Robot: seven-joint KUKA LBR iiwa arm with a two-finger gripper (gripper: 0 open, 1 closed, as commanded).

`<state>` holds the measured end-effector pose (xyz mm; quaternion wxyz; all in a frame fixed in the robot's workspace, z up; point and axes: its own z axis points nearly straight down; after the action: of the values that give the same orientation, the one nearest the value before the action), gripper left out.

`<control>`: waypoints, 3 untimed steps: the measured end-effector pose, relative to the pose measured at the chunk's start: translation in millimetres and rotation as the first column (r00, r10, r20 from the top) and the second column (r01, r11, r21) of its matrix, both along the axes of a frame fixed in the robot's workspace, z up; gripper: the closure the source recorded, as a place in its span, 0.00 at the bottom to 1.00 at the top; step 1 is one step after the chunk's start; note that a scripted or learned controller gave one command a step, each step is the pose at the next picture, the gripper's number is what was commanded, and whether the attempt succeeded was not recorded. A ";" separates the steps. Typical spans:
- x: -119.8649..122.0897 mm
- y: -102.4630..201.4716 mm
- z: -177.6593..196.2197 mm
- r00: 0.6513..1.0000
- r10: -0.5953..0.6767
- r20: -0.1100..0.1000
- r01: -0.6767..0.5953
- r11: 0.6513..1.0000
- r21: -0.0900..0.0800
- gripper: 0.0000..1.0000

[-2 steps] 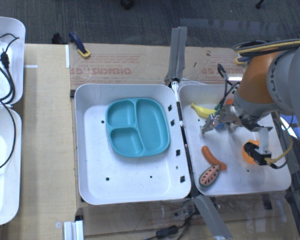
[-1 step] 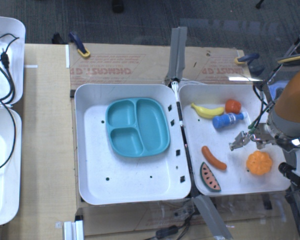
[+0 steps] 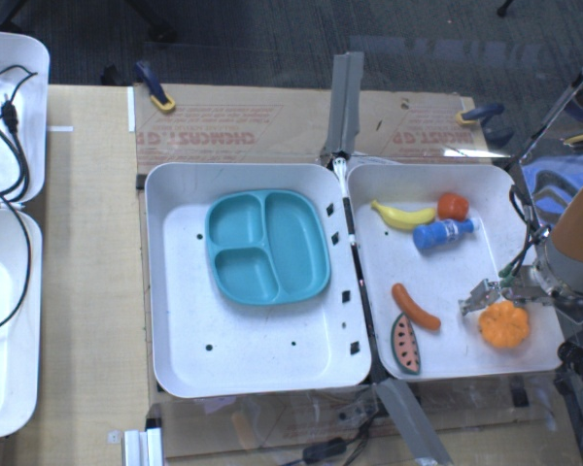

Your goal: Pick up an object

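Hand (image 3: pixel 478 297): low in the right bin (image 3: pixel 423 178), just beside the orange fruit (image 3: pixel 505 324); whether it was released or clenched could not be told, and nothing was seen in its grasp. Same bin, outward: sausage (image 3: pixel 415 307), watermelon slice (image 3: pixel 405 344), blue bottle (image 3: pixel 443 233), banana (image 3: pixel 403 215), small red-orange fruit (image 3: pixel 453 205), loosely scattered, probably so any one could be picked. Left bin (image 3: pixel 160 260): teal divided plate (image 3: pixel 268 247); cardboard (image 3: pixel 243 124) on the table bore mirrored red lettering, not legible.

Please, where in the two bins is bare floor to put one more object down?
Left bin: a free strip along the near wall below the plate. Right bin: a free patch between bottle and sausage. Crowded near the orange and gripper.
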<state>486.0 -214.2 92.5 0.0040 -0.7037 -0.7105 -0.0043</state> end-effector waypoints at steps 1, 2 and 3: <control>-0.5 -3.7 8.8 1.000 -0.006 0.001 0.006 1.000 -0.008 1.00; -7.5 -8.0 136.1 1.000 -0.006 -0.001 0.006 1.000 -0.013 1.00; -7.5 47.4 171.1 1.000 -0.007 -0.002 0.007 1.000 -0.012 1.00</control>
<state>478.5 -166.8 263.6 0.0003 -0.7062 -0.7080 0.0008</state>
